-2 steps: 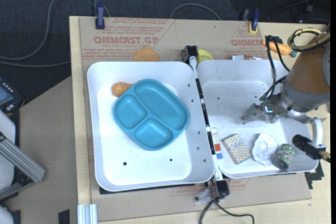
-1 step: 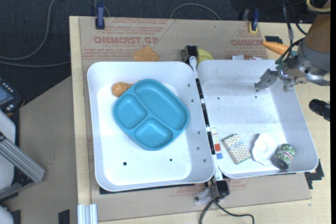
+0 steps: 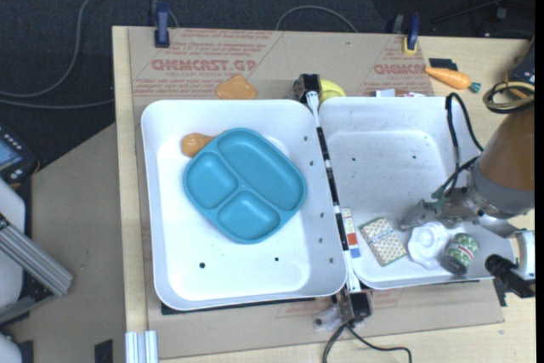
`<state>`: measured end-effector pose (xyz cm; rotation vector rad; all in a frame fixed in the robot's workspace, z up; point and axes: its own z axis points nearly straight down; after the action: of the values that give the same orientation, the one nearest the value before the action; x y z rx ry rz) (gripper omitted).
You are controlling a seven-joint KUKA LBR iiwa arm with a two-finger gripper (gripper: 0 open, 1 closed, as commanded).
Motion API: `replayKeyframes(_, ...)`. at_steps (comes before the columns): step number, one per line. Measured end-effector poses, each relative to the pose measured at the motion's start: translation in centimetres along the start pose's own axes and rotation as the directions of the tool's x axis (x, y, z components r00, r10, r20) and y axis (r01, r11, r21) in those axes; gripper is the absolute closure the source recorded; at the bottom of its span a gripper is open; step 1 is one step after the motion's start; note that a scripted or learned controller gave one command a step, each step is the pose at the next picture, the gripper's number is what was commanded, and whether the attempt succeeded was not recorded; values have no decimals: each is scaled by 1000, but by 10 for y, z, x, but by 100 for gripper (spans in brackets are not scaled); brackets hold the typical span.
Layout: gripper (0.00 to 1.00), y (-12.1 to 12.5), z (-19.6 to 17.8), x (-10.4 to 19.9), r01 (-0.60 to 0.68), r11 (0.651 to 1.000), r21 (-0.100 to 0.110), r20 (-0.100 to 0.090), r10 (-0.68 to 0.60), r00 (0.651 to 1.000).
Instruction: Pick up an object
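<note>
The right bin (image 3: 382,157) holds three small things in its front right corner. They are a checkered flat packet (image 3: 384,241), a white lumpy object (image 3: 424,245) and a small green patterned can (image 3: 461,252). My gripper (image 3: 435,214) hangs low just behind the white object, between the packet and the can. The grey arm with its orange band (image 3: 512,159) comes in from the right above it. The slant of the view hides how the gripper's tips stand. I see nothing lifted off the bin floor.
The left bin (image 3: 170,208) carries a blue divided plate (image 3: 245,183) with a small orange item (image 3: 195,144) at its back left edge. Behind the bins lie an orange piece (image 3: 235,87), a yellow object (image 3: 331,89) and an orange carrot-like thing (image 3: 450,78). Cables run along the right.
</note>
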<state>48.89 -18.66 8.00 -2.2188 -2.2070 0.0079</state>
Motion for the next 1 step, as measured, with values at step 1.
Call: replayKeyframes(1,0,61,-65,59,13,1000,-21,6,-13,1000)
